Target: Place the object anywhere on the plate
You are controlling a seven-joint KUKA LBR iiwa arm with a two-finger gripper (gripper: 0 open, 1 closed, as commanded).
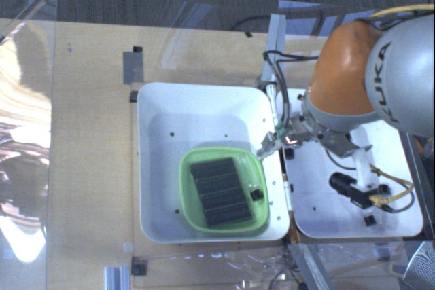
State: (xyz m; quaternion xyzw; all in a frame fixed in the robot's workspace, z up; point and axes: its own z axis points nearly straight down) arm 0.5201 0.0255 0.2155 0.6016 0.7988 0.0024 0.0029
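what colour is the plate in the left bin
Light green plate, seen in the camera view, with a dark ridged block on it.

Even, bright overhead light, strong glare on the clear panel (24,139) at left, picture slightly soft throughout

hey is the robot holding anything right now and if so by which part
Cannot be told: the tool sits at the green plate's right rim, with the dark ridged block lying on the plate.
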